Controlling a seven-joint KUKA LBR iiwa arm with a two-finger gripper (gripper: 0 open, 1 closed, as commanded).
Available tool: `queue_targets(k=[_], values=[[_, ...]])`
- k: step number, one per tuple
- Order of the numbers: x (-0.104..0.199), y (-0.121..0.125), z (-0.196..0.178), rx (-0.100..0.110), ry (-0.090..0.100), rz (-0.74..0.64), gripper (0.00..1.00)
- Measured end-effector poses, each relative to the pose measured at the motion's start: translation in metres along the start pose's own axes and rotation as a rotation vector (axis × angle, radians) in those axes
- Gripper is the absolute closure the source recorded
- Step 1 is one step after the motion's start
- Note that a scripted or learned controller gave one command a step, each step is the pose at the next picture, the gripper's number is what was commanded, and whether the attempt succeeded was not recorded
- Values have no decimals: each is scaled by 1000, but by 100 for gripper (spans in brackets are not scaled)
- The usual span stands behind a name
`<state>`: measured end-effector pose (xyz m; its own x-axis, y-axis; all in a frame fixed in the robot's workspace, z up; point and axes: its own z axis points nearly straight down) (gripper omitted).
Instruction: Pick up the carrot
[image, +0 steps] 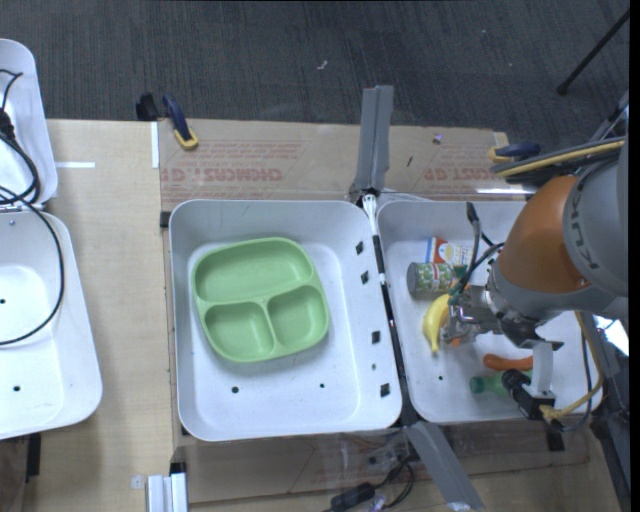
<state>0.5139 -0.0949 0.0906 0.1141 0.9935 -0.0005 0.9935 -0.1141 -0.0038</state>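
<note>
Reaching arm (545, 245): grey with an orange band, over the right bin (430, 388) from its right edge.
Gripper (458, 328): low in the right bin, near the middle, just beside the banana.
Jaws: too dark and small to see; cannot tell if spread or pressed together.
Carrot (507, 360): small and orange, lying flat in the right bin, toward the near edge, just to the right of the gripper and below it. Not held.
Banana (436, 318): yellow, lying near the left wall of the right bin, at the gripper's left.
Can (437, 277): on its side, with a green and white label, above the banana, toward the far edge.
Green thing (488, 383): small, by the near edge of the right bin, just below the carrot.
Left bin (270, 400): white, side by side with the right bin.
Green plate (260, 297): three parts, lying flat in the left bin, toward its left wall.
Bench (110, 200): light brown, under both bins.
</note>
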Motion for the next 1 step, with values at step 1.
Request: queue_targets(k=[1], values=[[-19, -32, -59, -1, 0, -119, 100]])
